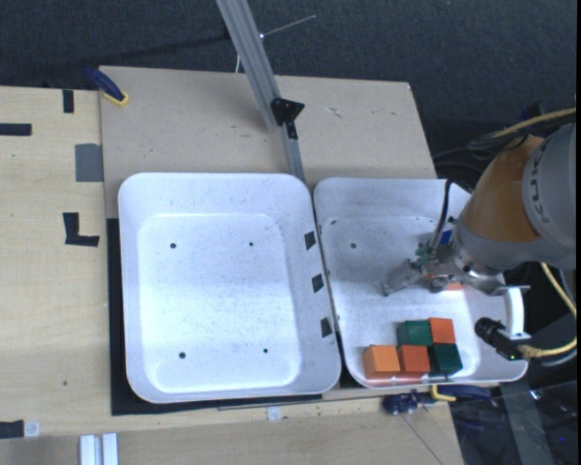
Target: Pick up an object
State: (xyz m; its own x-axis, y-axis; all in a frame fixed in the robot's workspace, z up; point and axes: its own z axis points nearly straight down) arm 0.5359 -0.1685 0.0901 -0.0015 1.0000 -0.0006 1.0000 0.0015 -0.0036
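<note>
From above, the arm (pixel 523 201) reaches into the right bin (pixel 368 211), its hand (pixel 407 277) low over the bin floor, its grip impossible to tell, while orange and green blocks (pixel 416 349) sit clustered together in the bin's near corner, just beside the hand.
</note>
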